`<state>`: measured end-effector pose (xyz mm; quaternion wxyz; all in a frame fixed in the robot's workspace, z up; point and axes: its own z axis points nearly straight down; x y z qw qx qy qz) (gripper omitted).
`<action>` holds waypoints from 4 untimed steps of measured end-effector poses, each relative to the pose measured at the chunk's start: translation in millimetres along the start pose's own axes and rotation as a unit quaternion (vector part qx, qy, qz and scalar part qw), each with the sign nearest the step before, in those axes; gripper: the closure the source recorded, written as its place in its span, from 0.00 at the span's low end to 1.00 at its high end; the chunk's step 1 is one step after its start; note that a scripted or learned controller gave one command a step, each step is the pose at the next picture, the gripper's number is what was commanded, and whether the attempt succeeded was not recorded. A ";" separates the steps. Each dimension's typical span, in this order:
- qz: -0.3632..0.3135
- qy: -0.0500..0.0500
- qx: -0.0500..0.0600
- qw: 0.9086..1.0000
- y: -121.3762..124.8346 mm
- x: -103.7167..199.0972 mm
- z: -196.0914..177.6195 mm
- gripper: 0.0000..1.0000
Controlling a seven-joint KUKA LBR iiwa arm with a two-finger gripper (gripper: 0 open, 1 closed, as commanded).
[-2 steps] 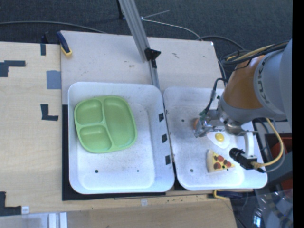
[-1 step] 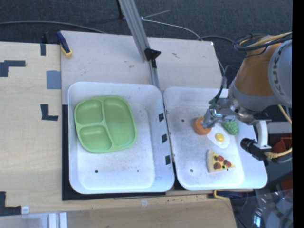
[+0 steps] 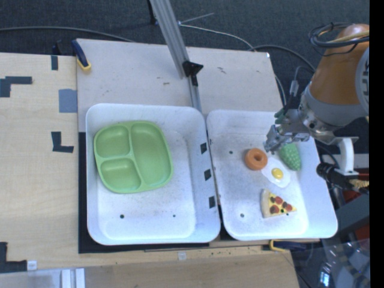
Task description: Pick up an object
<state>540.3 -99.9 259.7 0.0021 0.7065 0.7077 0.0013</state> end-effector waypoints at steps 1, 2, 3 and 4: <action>-0.002 0.001 0.003 1.000 16.5 53.6 12.7 1.00; -0.002 0.001 0.004 1.000 36.8 101.7 28.2 1.00; -0.003 0.001 0.003 1.000 59.0 156.4 28.5 1.00; -0.002 0.001 0.002 1.000 95.7 199.5 41.2 1.00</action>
